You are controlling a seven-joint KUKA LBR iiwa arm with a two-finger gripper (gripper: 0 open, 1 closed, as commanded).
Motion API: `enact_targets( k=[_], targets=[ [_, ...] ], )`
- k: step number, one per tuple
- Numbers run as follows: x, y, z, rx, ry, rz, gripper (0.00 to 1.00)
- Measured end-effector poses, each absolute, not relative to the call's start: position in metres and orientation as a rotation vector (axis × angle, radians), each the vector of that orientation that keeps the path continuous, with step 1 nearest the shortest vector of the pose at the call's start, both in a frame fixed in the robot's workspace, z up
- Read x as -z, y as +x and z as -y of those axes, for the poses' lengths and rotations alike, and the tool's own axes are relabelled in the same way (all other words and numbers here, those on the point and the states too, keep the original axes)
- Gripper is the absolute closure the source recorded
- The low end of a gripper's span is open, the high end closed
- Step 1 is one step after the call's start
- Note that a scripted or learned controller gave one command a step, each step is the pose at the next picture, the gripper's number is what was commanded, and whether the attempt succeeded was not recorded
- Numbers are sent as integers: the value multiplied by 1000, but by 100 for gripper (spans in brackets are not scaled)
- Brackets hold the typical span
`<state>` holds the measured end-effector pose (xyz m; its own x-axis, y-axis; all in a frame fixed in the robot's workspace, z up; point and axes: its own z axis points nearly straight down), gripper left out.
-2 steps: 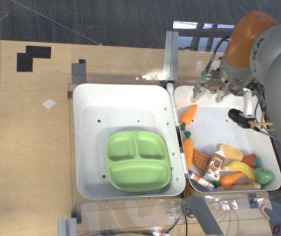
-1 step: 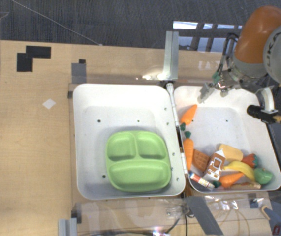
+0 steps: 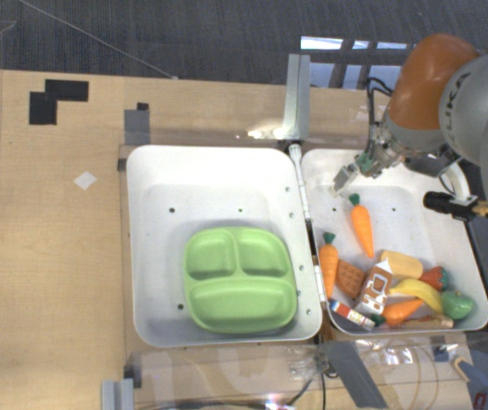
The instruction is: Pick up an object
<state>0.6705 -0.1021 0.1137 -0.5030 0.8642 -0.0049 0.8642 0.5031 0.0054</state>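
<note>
Hovering over the far end of the right shallow white plastic bin (image 3: 461, 229), the two-finger metal gripper (image 3: 356, 170) sits above bare bin floor, just beyond the green top of the upright orange toy carrot (image 3: 361, 227). You can see its fingers spread apart with nothing between them, so treat it as released and holding no object.

The things you could pick all lie in that right bin: the loose carrot near the middle, and a crowded heap in the near corner.

Watch for these risks. If the gripper descends where it is, it will likely close on nothing, since the carrot lies a little nearer the camera than the fingertips. The carrot is smooth and tapered, so a grip near the thin tip could squeeze it out sideways. Going for the heap risks catching two items at once or knocking the pile against the bin wall.

By count: two white bins side by side on the wooden desk (image 3: 47, 254); one green divided plastic plate (image 3: 240, 278) alone in the left bin (image 3: 154, 186); three orange carrots in all, the second (image 3: 329, 267) by the dividing wall and the third (image 3: 402, 309) in the heap; one yellow toy banana (image 3: 419, 292). The remaining pieces in the heap overlap too much to count surely.
</note>
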Motion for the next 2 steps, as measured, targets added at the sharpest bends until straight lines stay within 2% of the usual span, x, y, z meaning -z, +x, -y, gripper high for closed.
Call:
enact_targets(
  k=[1, 2],
  targets=[
    [-92, 597, 100, -13, 1639, -2664, 0],
    [-105, 601, 97, -24, 1633, -2660, 100]
  ],
)
